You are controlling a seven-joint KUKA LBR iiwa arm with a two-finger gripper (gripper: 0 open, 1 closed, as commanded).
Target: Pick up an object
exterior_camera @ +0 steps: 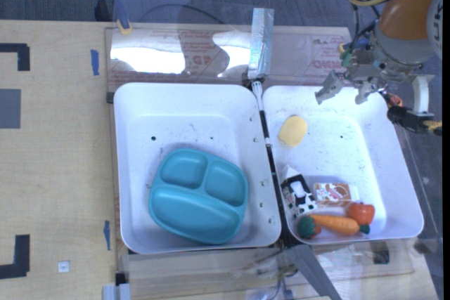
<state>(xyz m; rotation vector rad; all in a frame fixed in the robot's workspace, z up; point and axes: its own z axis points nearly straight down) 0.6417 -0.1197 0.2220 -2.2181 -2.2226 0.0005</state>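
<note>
Two white bins sit on the tabletop; the gripper (349,88) hovers with fingers spread wide, holding nothing, near the lemon (292,130) in the right bin (394,151), likely light, smooth, best pinched across its middle.

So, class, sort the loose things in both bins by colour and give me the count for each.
Teal: 1, the divided plate
Yellow: 1, the lemon-like piece
Orange: 1, the carrot
Red: 1, the tomato
Black and white: 1, the cow toy
Printed packet: 1
Total: 6
</note>
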